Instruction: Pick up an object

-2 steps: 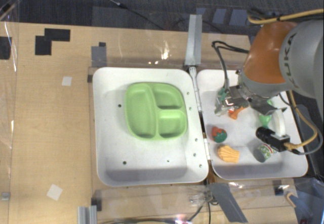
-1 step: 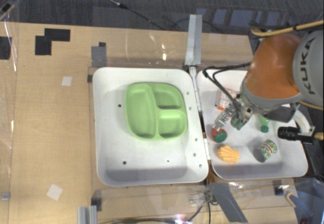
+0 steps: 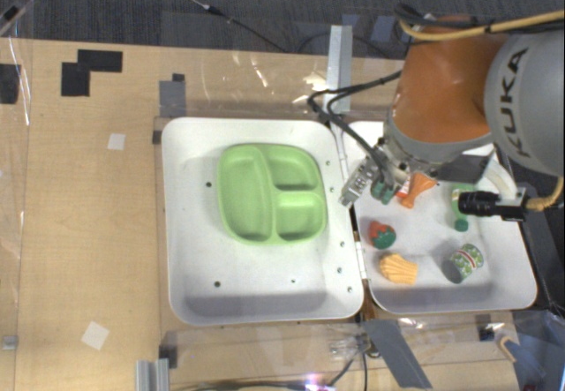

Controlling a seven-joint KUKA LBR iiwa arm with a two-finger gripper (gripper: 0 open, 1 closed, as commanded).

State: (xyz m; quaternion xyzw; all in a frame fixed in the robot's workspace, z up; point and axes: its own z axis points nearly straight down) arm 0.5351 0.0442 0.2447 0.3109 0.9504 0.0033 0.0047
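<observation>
While the arm hangs over the right bin, nothing is lifted, so the pick-up is at an early stage.

Desk [image 3: 79,204]: a pale wooden top carrying two shallow white bins side by side, seen from above at a slant.

Left bin [image 3: 190,283]: holds a green divided tray [image 3: 269,193] with three compartments, lying flat near the middle.

Right bin [image 3: 508,279]: holds the small things to choose from.

Things in the right bin: an orange carrot-like toy [image 3: 417,190] just beside the gripper; a red and green toy [image 3: 381,234] below it; a yellow ridged toy [image 3: 399,269] near the front wall; a small can [image 3: 463,261] lying on its side to the right; a small green piece [image 3: 461,223] above the can.

Arm: grey with an orange band [image 3: 441,85], reaching in from the right.

Gripper [image 3: 371,184]: low over the inner edge of the right bin, close to the orange toy.

Fingers: too small and blurred here; I cannot tell whether they are apart or together, and nothing is visibly between them.

Done: the approach to the right bin, by the look of it.

Left: closing on one thing and raising it clear of the bin.
</observation>
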